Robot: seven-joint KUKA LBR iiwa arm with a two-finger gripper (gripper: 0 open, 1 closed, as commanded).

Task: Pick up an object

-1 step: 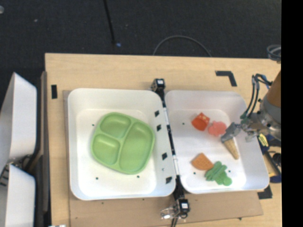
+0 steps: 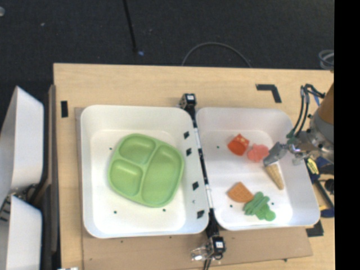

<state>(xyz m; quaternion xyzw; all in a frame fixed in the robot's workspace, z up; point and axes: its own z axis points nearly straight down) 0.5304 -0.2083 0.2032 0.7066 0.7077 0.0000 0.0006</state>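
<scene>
The right bin (image 2: 225,122) holds several small things: a red block (image 2: 238,144), a pink round piece (image 2: 258,152), a tan cone (image 2: 276,175), an orange wedge (image 2: 240,193) and a green toy (image 2: 260,206). My gripper (image 2: 276,156) reaches in from the right and sits low over the bin, just right of the pink piece and at the upper end of the tan cone. Its tip overlaps the cone's top, and I cannot make out whether anything is held.
The left bin (image 2: 95,218) carries a green divided plate (image 2: 146,170). A black-clipped divider (image 2: 198,162) runs between the bins. The arm's wrist and cables (image 2: 315,134) hang over the right bin's right rim. Wooden bench (image 2: 124,83) surrounds the bins.
</scene>
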